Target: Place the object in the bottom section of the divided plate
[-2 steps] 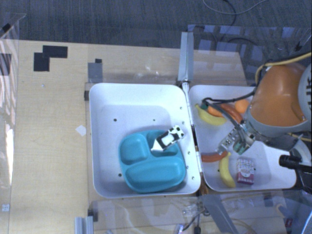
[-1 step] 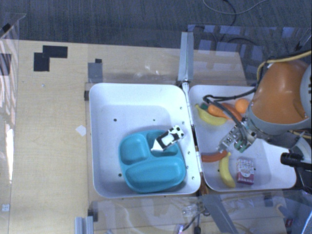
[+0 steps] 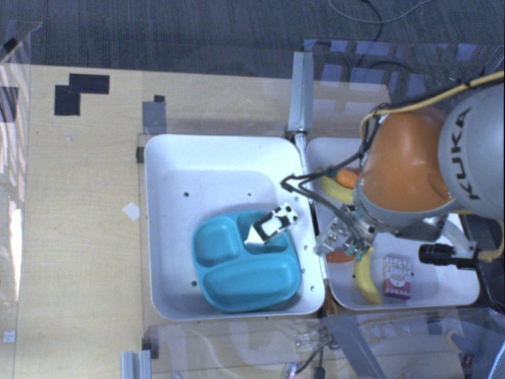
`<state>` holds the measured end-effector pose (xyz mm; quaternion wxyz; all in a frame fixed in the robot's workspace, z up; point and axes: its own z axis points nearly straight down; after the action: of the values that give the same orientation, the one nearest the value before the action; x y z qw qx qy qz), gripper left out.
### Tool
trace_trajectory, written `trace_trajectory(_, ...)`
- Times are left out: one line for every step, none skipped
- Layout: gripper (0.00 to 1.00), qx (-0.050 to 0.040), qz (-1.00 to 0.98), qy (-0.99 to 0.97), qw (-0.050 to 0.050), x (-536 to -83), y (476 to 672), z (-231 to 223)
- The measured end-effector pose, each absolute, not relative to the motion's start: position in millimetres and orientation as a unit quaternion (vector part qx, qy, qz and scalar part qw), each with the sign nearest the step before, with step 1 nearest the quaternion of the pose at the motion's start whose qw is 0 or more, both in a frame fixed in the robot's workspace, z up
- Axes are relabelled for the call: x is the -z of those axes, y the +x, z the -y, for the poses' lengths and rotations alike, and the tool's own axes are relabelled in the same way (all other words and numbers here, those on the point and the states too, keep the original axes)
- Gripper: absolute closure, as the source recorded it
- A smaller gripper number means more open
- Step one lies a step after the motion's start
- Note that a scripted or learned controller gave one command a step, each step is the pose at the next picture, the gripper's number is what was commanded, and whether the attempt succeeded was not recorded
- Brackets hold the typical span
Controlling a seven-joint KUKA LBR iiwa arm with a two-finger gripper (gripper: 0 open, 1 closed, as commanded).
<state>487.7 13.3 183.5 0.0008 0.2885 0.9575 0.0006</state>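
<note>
A blue divided plate [image 3: 237, 283] lies in the left white bin [image 3: 170, 212], toward its front right. A small black-and-white object [image 3: 274, 224] rests on the plate's upper right section, tilted and reaching over the far rim. The large bottom section [image 3: 252, 279] holds nothing that I can see. My gripper [image 3: 341, 242] hangs below the orange wrist band [image 3: 402, 164], over the left part of the right bin [image 3: 458, 294]. It is apart from the black-and-white object, to its right across the bin wall.
In the right bin lie a banana [image 3: 364, 276], a pink-and-purple packet [image 3: 397, 279], a small red item [image 3: 339, 256] under the gripper, and orange and yellow pieces [image 3: 341, 181] at the back. The arm covers much of that bin.
</note>
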Motion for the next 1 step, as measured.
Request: trace_trajectory(1.0, -0.0004, -0.989, 0.148, 0.002, -183.8, 487.9, 34.4)
